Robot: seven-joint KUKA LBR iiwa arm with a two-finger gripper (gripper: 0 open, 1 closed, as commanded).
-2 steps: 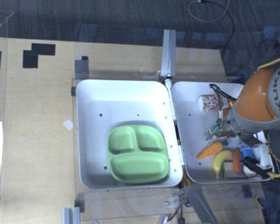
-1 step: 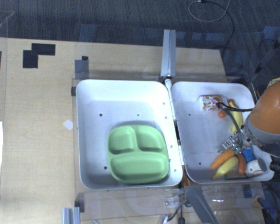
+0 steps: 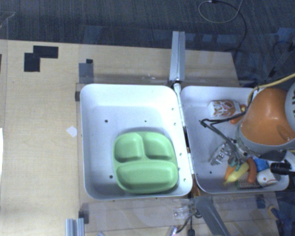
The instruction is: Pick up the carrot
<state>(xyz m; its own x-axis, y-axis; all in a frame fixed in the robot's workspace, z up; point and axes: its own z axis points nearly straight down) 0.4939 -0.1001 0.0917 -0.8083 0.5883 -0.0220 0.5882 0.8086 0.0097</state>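
The carrot [image 3: 230, 171], a small orange piece, lies near the front edge of the right bin [image 3: 201, 132], against a yellow banana-like item [image 3: 240, 173]. My gripper [image 3: 222, 154] hangs just above and to the left of the carrot, its metal tip low over the bin floor. The arm's orange band [image 3: 268, 117] and grey wrist cover the bin's right part. Nothing shows in the gripper's grasp.
A green divided plate [image 3: 145, 161] sits in the left bin [image 3: 96, 132]. In the right bin, a brown-and-white packet [image 3: 222, 108] lies at the back. A red-orange item [image 3: 252, 170], a blue piece [image 3: 261, 163] and a white cup [image 3: 266, 177] crowd the front right corner.
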